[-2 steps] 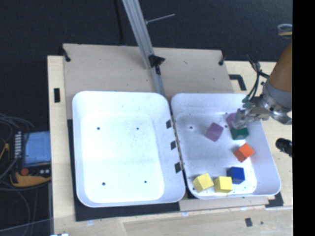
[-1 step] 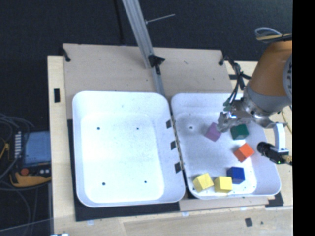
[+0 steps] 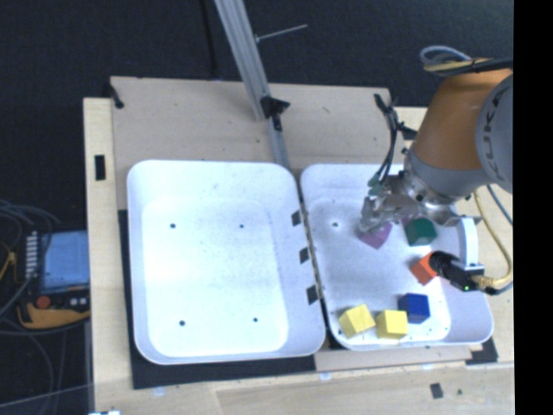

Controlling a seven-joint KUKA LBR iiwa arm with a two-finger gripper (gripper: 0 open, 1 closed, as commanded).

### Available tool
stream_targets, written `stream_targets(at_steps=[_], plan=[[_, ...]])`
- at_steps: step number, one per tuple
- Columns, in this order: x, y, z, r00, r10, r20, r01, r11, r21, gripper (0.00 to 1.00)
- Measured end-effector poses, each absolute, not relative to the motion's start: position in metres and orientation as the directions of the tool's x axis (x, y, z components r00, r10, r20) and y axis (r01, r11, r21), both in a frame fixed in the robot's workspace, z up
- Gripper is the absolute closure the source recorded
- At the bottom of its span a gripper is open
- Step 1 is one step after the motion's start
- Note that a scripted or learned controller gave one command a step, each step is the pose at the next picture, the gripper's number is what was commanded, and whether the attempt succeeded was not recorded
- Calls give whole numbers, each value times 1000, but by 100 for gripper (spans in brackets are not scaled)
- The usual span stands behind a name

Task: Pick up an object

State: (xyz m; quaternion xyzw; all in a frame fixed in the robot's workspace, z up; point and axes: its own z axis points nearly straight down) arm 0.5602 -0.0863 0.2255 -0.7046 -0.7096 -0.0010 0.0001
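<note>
- The gripper [image 3: 378, 219] is low in the right bin [image 3: 346, 184].
- A purple block [image 3: 375, 235] sits right under its tip, touching it.
- I cannot tell if it grips the block.

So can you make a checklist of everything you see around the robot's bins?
Surface: wooden bench with left bin and right bin.
Job's things, all in right bin: purple block, green block, orange block, blue block, two yellow blocks.
Clutter: nothing seen.
End effector: low over purple block; grip unclear.
Cables: black ones at left edge; one by the arm.
Surroundings: blue box, metal pole, dark floor.
</note>
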Motion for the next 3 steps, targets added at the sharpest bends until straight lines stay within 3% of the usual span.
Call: stream_targets(at_steps=[2,3], plan=[[544,25,248,-9,1000,2,1000,9,1,100],[535,78,235,-8,1000,1,1000,8,-2,100]])
